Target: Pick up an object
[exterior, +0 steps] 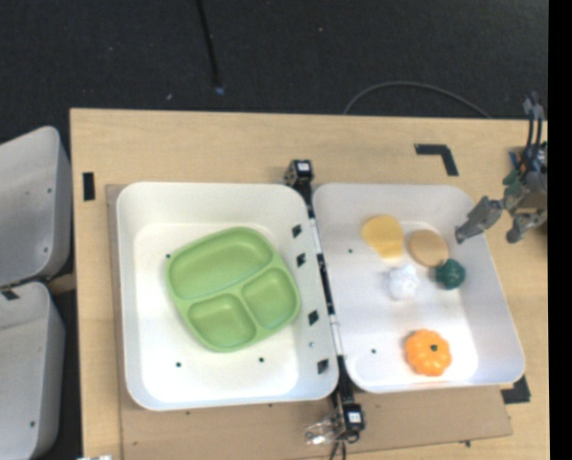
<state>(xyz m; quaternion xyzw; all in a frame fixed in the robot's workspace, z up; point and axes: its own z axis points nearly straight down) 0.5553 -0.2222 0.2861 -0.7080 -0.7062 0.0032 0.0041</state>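
Note:
The right bin [477, 353] holds a yellow piece [383, 235], a tan round piece [426, 247], a dark green ball [448, 275], a small white lump [402, 281] and an orange pumpkin [427, 352]. My gripper [498, 226] hangs over the bin's upper right rim, right of the tan piece. Its two fingers stand apart, open, with nothing between them. One fingertip [475, 222] points down-left toward the tan piece and the green ball.
In the left bin [142, 353] lies a green divided plate [232, 287]. A row of black clips [316, 286] marks the seam between the bins. A black cable [410, 89] curves across the bench behind the right bin.

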